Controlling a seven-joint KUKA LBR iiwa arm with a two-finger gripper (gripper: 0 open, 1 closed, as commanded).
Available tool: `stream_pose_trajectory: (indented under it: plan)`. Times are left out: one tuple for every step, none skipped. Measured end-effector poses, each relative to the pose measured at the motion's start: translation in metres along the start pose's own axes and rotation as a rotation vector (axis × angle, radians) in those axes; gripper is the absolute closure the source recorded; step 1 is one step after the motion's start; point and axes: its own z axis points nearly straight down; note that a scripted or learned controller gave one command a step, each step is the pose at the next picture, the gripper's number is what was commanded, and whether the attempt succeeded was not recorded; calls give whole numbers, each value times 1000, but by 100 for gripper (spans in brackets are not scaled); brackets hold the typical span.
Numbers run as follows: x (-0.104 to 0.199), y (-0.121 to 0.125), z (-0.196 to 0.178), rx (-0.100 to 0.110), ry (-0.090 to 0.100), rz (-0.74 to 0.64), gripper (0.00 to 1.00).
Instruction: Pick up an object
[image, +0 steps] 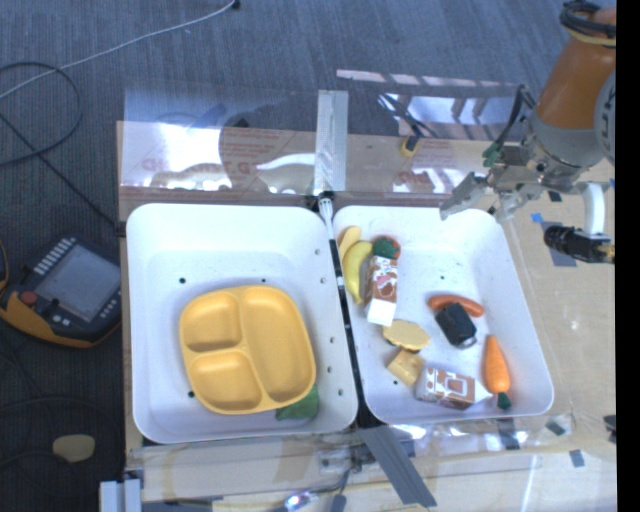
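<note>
A green item (298, 405) is mostly hidden under the yellow three-compartment plastic plate (247, 347) in the left white bin (150, 240), at the plate's 5 o'clock. The grey gripper (478, 195) sits at the right white bin's (520, 300) 12 o'clock rim, fingers spread open, holding nothing. Yellow banana (352, 262), black block (457, 323), orange carrot (495, 365) and brown printed carton (446, 386) lie in the right bin.

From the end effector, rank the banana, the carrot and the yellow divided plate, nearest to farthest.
From the end effector, above the right bin's far corner:
1. Banana, right bin's left edge.
2. Carrot, right bin's near right side.
3. Yellow divided plate, left bin.
</note>
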Motion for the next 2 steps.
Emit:
stream_pose_trajectory:
  plan:
    - [64, -31, 117, -10, -2, 14, 0]
    - [73, -26, 134, -40, -7, -73, 0]
